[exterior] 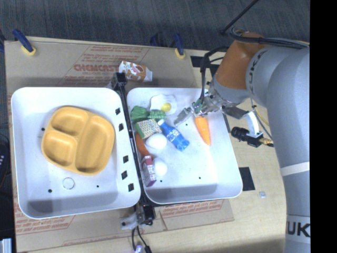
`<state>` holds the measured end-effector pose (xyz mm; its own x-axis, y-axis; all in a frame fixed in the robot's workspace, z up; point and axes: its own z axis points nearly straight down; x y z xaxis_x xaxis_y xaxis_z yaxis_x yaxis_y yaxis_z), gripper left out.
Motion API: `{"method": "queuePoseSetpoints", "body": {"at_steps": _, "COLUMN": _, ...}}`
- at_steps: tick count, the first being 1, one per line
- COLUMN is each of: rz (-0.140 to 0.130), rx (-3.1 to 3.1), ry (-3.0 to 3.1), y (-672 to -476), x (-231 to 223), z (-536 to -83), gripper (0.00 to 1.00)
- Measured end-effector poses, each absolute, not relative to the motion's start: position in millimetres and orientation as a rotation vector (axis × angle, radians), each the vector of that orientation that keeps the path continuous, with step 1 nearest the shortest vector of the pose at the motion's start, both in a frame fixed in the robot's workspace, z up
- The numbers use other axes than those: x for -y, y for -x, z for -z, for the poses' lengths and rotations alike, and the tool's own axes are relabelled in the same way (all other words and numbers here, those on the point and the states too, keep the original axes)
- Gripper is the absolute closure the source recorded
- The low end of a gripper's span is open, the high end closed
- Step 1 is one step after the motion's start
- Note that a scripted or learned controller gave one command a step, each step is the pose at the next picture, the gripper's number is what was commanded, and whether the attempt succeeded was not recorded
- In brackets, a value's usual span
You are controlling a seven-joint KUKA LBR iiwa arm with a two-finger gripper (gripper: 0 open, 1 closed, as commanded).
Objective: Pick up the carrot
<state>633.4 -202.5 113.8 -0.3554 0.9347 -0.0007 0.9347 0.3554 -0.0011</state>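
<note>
Two white bins [31, 157] sit side by side on your cardboard-covered bench [95, 62], above dark carpet [105, 9]. You'll find the carrot [203, 129] in the right bin, toward its right wall, lying on the floor. Your gripper [199, 109] hangs at the carrot's upper end; its fingers seem spread, though they blur there. A yellow divided tray [78, 139] fills the left bin.
</note>
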Motion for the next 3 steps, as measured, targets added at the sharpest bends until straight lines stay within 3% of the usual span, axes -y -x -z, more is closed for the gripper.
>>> {"method": "queuePoseSetpoints", "body": {"at_steps": 1, "rz": -0.005, "rx": 2.59, "ry": 1.78, "y": -633.8, "x": 202.6, "z": -124.3, "gripper": 1.0}}
{"method": "queuePoseSetpoints", "body": {"at_steps": 2, "rz": -0.002, "rx": 2.445, "ry": 1.974, "y": -656.9, "x": 205.2, "z": -240.2, "gripper": 1.0}}
{"method": "queuePoseSetpoints", "body": {"at_steps": 3, "rz": -0.003, "rx": 2.445, "ry": 1.973, "y": -656.7, "x": 205.1, "z": -239.8, "gripper": 0.0}}
